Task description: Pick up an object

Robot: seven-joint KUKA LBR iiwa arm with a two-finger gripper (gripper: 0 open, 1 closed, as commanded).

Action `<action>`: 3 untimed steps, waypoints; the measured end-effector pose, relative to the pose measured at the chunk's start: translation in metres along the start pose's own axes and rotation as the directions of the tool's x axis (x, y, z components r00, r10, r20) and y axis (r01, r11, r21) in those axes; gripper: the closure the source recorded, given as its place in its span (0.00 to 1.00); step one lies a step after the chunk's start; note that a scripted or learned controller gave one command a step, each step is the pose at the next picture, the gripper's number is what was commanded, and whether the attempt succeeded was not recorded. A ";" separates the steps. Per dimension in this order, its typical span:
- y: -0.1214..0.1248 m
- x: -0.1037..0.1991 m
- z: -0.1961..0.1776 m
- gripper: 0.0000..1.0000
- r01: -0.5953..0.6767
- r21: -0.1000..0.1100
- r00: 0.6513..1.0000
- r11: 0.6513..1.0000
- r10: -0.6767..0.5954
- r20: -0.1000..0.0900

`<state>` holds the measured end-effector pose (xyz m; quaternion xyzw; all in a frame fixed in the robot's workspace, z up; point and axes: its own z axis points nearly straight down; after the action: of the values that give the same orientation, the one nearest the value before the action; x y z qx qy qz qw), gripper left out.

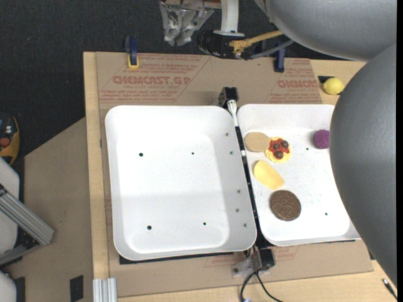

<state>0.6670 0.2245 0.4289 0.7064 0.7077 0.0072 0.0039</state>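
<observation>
1. Gripper status. My gripper [181, 25] hangs high beyond the far edge of the bench, past the cardboard sheet [157, 80] and close to the blue clamp [133, 52]. It is blurred and partly seen end-on, so I cannot tell how wide it stands. Nothing is visible in its grasp.

2. Why this pose. Judged from the view, this is a raised standby position. It keeps both bins unobstructed and leaves a clear descent path.

3. Candidate objects. All lie well away from my gripper, on the near side of it and toward the arm's side, in the right bin [308, 231].
- Tan round biscuit [256, 141]: flat and pale, closest to my gripper, just beside the divide between the bins.
- Yellow tart with red berries [278, 150]: small and low, touching or almost touching the biscuit.
- Yellow oval piece [269, 174]: smooth and rounded, just beyond the tart from my gripper.
- Brown round cookie [285, 205]: dark, flat and speckled, farthest from my gripper.
- Purple ball [322, 138]: small, apart from the others, near the arm's bulk.

4. Outside the bins. A yellow ball [333, 85] rests on the cardboard.

5. Assessment. The pick has not started. The left bin [126, 187] lies nearer below my gripper. The flat discs offer little height to grip, so the oval piece appears the easier target.
</observation>
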 end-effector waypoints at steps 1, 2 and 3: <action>-0.003 0.000 0.096 1.00 -0.002 0.026 1.000 1.000 0.002 0.008; 0.000 0.001 -0.025 1.00 0.001 0.001 1.000 1.000 -0.001 0.000; -0.008 -0.001 0.080 1.00 -0.003 0.027 1.000 1.000 0.003 0.008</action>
<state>0.6601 0.2242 0.3487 0.7075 0.7067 -0.0050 -0.0027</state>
